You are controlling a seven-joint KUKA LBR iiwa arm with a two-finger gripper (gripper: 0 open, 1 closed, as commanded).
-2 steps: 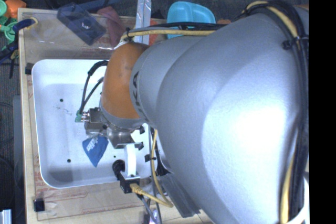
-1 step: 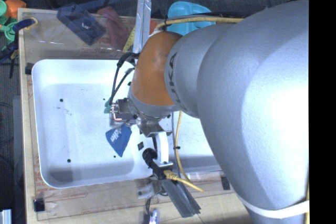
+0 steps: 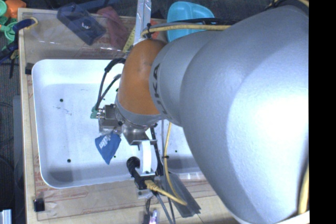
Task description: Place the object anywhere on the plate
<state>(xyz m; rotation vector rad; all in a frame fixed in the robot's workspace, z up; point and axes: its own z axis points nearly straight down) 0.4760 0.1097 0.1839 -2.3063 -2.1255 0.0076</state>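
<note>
A blue object (image 3: 107,147) is seen just below-left of the gripper (image 3: 113,131) over the left bin (image 3: 58,113), its long axis slanting down-left; the jaw state cannot be told, nor whether it is held.

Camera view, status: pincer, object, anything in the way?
Pincer low over left bin, fingers hidden. Blue object right below it, grip unconfirmed. Arm blocks right bin; plate unseen.
</note>
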